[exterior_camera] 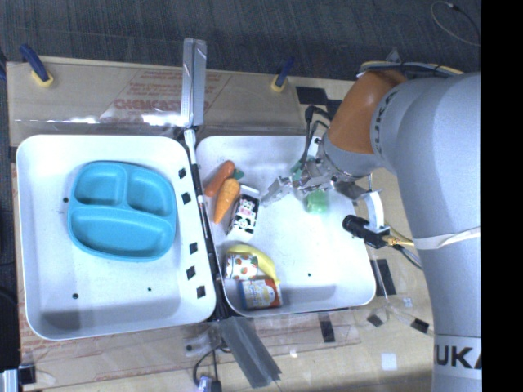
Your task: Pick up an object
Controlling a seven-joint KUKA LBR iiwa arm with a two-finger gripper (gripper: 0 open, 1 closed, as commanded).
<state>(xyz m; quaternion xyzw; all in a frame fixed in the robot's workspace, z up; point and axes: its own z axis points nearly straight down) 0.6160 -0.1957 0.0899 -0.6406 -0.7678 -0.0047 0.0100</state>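
In the left half of the frame sits the left bin (33, 243), and in it a blue divided tray (122, 209) lies flat, a little above the middle. A row of black clips runs down the seam where the two bins meet. Just right of that seam, in the upper left of the right bin (327, 292), two orange carrots (223, 190) lie side by side, touching, and a small black-and-white carton (246, 212) rests just beside their lower ends. Below it, at the bin's lower left, a yellow banana (260, 261) curls over a colourful can (253, 291). Further right, in the upper middle of that bin, the gripper (296, 183) hangs low, with a small green object (317, 202) just beside it on its lower right; I cannot tell how wide the tool stands or whether it touches the green thing. The grey arm (433, 153) fills the right side. Brown board (147, 88) shows beyond the bins, with blue clamps (37, 65) on its top edge, and dark carpet above.
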